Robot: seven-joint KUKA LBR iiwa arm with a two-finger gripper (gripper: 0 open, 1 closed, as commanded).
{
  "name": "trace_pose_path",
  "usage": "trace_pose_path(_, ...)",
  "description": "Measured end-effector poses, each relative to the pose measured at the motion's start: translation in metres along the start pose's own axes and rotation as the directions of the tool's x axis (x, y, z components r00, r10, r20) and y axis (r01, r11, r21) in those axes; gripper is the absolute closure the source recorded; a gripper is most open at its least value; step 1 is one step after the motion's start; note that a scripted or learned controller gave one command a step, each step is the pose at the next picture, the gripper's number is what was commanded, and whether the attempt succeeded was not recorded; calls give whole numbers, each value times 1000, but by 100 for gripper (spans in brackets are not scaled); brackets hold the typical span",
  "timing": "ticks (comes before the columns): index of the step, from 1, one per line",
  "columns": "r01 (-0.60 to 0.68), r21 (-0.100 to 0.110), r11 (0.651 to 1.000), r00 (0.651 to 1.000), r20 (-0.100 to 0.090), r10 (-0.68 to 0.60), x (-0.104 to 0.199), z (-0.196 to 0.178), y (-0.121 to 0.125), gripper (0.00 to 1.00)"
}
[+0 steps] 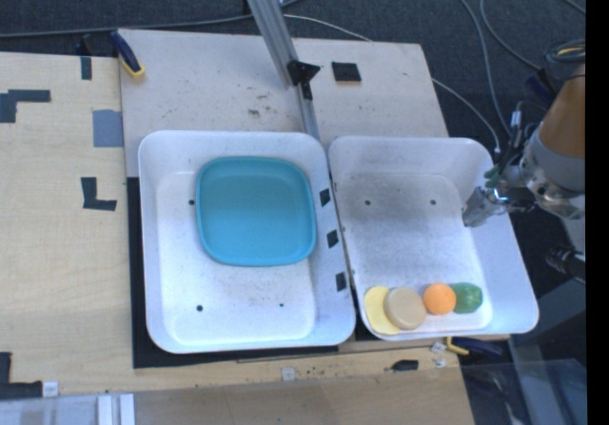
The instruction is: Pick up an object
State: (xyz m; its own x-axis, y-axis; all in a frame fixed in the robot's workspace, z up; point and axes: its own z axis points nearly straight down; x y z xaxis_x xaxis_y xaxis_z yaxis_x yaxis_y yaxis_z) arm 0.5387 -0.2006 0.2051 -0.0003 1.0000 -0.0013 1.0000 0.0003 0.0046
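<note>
While over the right bin (pixel 495 252) rim | hand (pixel 479 207) tilted leftward | grip state unclear

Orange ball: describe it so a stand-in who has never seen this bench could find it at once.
Look in the right bin, along its near edge, where four small things sit in a row. The orange ball is third from the left, between a tan disc and a green lump. It is the only bright orange, round one.

Arm (pixel 571 143) cut off at right edge; yellow disc (pixel 378 309) partly hidden.
</note>
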Motion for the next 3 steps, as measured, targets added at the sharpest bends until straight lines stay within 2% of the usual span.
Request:
trace_pose_path(1, 0, 1, 1000, 1000, 0, 0, 0, -52, 1, 100)
trace_pose_path(3, 5, 5, 1000, 1000, -2, -5, 107, -50, 21, 100)
